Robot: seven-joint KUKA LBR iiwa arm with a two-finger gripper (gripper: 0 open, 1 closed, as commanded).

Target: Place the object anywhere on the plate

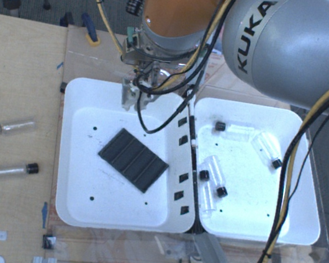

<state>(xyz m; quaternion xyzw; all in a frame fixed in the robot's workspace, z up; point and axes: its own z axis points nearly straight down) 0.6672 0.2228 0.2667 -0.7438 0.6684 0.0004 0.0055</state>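
Gripper [134,95] hangs over the left white plastic bin's [68,142] far rim; whether it holds anything I cannot tell. Below and just right lies the flat black ribbed rectangular plate [133,159]. Clear black-capped vials [212,183] sit further right, so any release should be centred over the plate.

The scene is lit evenly and brightly from above. The two white bins [68,142] are nearly washed out, and a soft sheen is seen on the grey arm [293,43]. Only faint shadows are cast beneath the dark plate [133,159]. Slight softness is noticed throughout, and the clear tubes [13,168] are rendered hazily.
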